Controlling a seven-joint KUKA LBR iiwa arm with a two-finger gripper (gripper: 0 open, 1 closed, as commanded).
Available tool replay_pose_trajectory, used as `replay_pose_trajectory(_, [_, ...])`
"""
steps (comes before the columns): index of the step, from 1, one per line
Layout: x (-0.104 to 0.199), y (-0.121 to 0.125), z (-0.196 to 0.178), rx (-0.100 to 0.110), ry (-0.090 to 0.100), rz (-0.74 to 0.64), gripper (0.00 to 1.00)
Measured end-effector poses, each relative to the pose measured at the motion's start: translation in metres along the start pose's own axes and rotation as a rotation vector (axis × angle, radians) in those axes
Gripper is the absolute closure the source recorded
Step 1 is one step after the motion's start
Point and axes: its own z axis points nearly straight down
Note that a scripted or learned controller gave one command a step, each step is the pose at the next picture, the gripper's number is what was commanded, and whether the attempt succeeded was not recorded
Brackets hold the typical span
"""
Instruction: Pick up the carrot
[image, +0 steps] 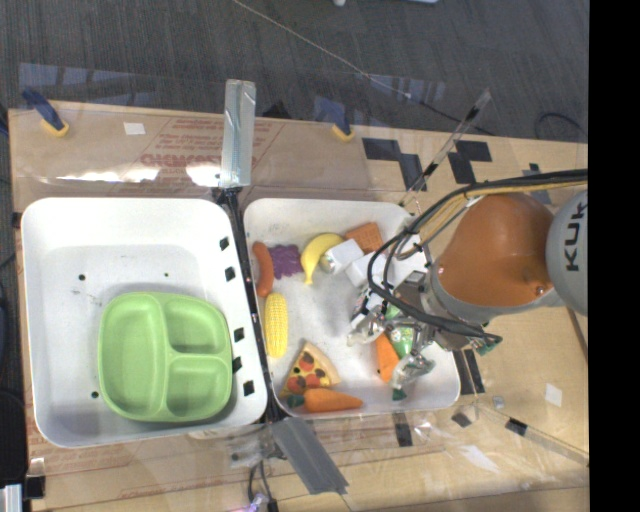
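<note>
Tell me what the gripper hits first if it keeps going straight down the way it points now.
Most likely the orange carrot piece lying between the fingers of the gripper, with the floor of the right bin under it. Height above the bin is hard to judge from this slanted view, so contact may already be close.

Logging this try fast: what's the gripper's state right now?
Gripper: low in the right bin, fingers straddling an orange carrot piece; a firm hold cannot be told.

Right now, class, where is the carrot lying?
The carrot lies in the right bin, along its near edge, just below the pizza slice.
</note>
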Motion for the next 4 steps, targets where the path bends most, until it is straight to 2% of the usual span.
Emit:
replay_pose_trajectory(1, [0.001, 0.009, 0.028, -0.002, 0.0, 0.019, 0.0])
replay_pose_trajectory(2, [-0.001, 0.009, 0.018, 0.0, -0.002, 0.013, 1.0])
replay_pose_trajectory(3, [-0.006, 0.015, -0.03, 0.005, -0.003, 0.063, 1.0])
replay_pose_trajectory(4, [-0.027, 0.041, -0.041, 0.002, -0.002, -0.285, 1.0])
